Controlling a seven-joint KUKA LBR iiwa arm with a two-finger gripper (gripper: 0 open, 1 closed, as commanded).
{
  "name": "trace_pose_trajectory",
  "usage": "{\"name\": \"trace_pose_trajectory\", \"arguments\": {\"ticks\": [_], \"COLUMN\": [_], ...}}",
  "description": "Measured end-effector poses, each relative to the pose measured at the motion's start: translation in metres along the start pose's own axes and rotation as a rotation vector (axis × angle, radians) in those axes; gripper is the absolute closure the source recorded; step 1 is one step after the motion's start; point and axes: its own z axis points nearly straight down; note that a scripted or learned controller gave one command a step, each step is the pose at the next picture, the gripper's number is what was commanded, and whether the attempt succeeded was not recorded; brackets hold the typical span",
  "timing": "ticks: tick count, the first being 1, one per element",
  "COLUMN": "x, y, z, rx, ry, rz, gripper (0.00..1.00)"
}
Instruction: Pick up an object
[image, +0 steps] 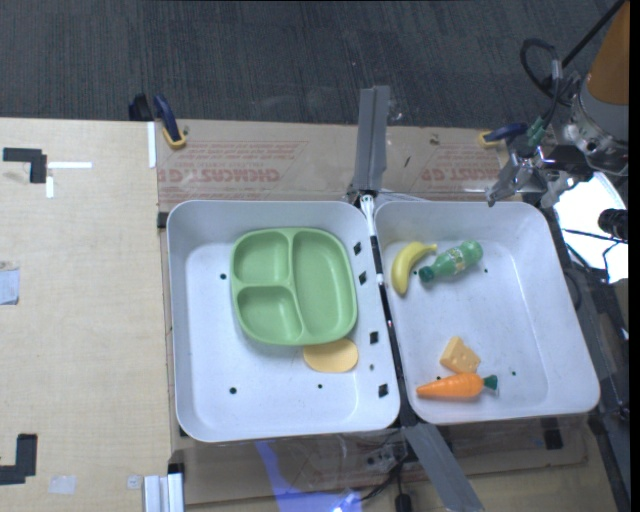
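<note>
The right bin (573, 330) holds a yellow banana (408, 266) and a green bottle (452, 261) lying side by side near its back left. A yellow cheese wedge (459, 354) and an orange carrot (455, 387) lie near its front. My gripper (520, 194) hangs above the back right corner of this bin, clear of all of them. Its fingers stand apart with nothing between them.
The left bin (182, 320) holds a green divided plate (294, 285) with a flat yellow disc (331, 356) at its front edge. A raised divider (378, 300) separates the bins. Clamps and cables sit at the back right by the arm (608, 60).
</note>
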Motion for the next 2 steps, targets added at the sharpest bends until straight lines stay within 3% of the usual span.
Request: {"name": "trace_pose_trajectory", "arguments": {"ticks": [1,2], "x": [0.022,-0.007], "y": [0.005,0.002], "z": [0.159,0.197], "rx": [0.000,-0.001], "ry": [0.001,0.001], "rz": [-0.037,-0.056], "gripper": [0.00,0.00]}}
